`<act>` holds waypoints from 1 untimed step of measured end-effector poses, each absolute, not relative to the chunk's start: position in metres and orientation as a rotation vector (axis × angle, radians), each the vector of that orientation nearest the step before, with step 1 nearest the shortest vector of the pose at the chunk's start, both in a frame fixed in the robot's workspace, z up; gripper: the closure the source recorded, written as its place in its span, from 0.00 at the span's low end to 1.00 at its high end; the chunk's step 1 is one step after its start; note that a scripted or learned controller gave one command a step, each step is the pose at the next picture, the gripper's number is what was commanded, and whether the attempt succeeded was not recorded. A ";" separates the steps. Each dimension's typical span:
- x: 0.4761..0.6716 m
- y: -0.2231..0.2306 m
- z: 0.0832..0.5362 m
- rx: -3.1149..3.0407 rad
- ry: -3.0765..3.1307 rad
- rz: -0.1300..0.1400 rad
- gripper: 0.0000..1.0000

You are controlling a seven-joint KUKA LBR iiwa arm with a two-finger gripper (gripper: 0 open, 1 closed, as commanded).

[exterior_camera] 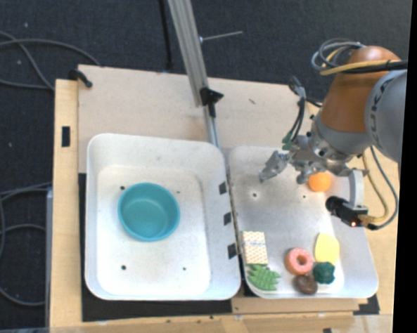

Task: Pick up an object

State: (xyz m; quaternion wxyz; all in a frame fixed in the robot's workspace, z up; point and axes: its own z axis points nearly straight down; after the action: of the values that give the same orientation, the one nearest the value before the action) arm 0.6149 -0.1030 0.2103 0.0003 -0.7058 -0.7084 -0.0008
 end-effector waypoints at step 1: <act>0.615 -0.103 0.210 -2.218 -2.224 -0.003 0.00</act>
State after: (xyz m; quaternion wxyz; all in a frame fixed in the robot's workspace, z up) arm 0.6149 -0.1030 0.2103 0.0003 -0.7061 -0.7081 -0.0011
